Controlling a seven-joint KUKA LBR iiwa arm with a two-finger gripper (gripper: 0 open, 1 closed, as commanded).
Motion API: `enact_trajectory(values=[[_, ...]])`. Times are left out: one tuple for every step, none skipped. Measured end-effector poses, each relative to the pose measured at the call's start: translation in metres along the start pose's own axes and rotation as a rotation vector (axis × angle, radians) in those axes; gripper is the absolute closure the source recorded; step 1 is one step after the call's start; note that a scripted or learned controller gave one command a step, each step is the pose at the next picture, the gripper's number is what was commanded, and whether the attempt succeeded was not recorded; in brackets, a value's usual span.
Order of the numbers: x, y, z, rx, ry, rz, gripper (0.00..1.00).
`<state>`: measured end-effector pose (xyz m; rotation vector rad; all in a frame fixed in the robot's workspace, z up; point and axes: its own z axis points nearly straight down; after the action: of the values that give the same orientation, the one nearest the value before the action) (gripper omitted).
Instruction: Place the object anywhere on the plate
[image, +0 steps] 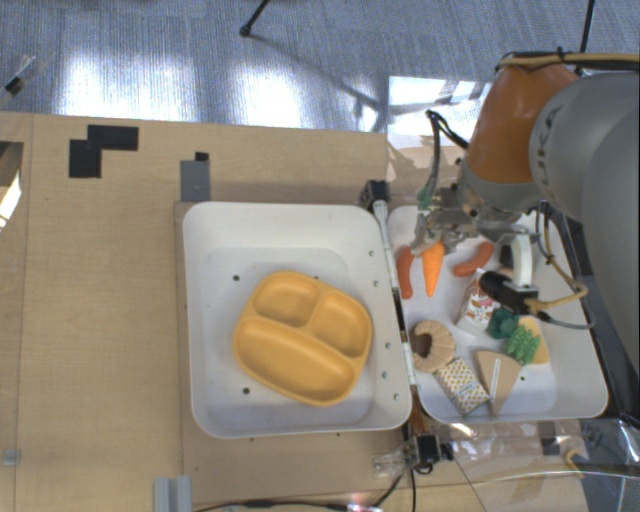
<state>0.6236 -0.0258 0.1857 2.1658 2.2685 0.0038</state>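
The gripper (437, 232) clamps the top of 1 carrot (431, 268), hanging point-down over the right bin (590, 390); 1 yellow plate (303, 336) sits in the left bin (210, 300), 2 sausages (404, 272) nearby.

The plate (303, 337) lies in the left bin (215, 400). The right bin (580, 385) sits at its three o'clock, holding the carrot (431, 268), with the gripper (438, 236) at the carrot's twelve o'clock.
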Motion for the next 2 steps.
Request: enact_trajectory(values=[[0.0804,-0.0058,-0.0313,-0.001,0.005,0.189,1.0],[0.0779,-0.0058,-0.0312,-0.001,0.003,0.192,0.0]])
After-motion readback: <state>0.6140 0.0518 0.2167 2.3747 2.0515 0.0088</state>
